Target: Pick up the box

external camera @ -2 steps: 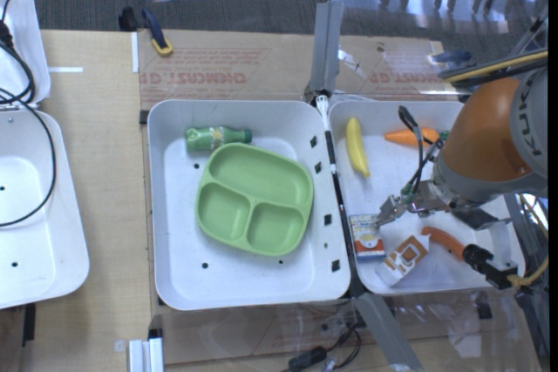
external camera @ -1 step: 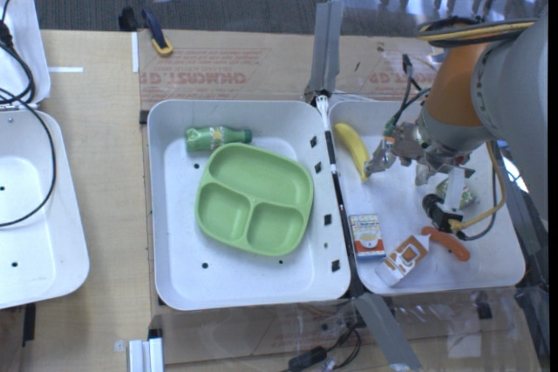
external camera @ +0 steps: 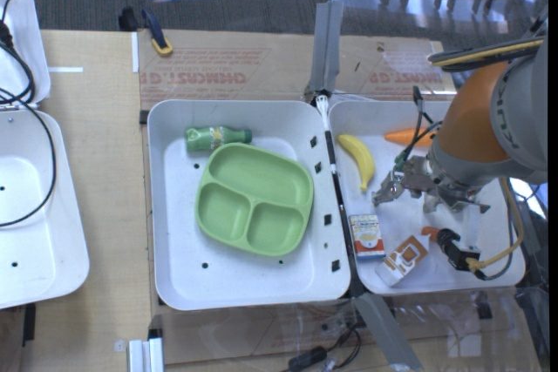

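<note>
Box (external camera: 367,236) just below-left of the tool (external camera: 390,188)

Both white bins (external camera: 166,213) look like smooth, slightly glossy plastic — so does the matt green divided plate (external camera: 255,199). The box (external camera: 366,236) looks like printed card; the tabletop (external camera: 96,74) is pale, matt wood-grain.

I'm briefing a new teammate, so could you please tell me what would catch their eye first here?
The big green divided plate in the left bin stands out first, with a green bottle lying at its upper left. In the right bin, the grey arm's hand hovers beside a yellow banana, with two small boxes nearer the front edge.
</note>
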`<state>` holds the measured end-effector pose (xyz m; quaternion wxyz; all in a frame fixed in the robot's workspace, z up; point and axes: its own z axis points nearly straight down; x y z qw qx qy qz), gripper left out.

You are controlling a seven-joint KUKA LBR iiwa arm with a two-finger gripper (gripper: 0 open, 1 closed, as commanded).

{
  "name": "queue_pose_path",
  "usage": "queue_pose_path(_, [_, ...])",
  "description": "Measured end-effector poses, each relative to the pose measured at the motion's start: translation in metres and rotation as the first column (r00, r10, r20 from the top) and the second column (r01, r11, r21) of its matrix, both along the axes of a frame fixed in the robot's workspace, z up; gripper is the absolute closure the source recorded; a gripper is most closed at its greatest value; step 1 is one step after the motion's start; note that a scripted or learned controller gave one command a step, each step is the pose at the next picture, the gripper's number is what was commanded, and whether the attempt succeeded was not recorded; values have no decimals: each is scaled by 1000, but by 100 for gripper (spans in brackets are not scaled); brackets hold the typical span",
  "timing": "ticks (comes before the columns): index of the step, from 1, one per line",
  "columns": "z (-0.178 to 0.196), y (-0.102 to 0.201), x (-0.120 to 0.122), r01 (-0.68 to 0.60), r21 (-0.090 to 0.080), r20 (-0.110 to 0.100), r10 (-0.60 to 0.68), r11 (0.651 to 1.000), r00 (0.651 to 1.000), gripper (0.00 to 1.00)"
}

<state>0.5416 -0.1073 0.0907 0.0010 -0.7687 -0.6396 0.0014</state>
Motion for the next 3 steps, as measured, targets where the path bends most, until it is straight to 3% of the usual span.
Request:
queue_pose_path(1, [2, -35, 76, 99, -2, 2, -99, 995, 995, 0])
queue_pose_path(2, [154, -20, -61, 90, -2, 2, -90, 996, 996, 0])
queue_pose_path(3, [32, 6, -65, -32, 1, -1, 32, 999, 999, 0])
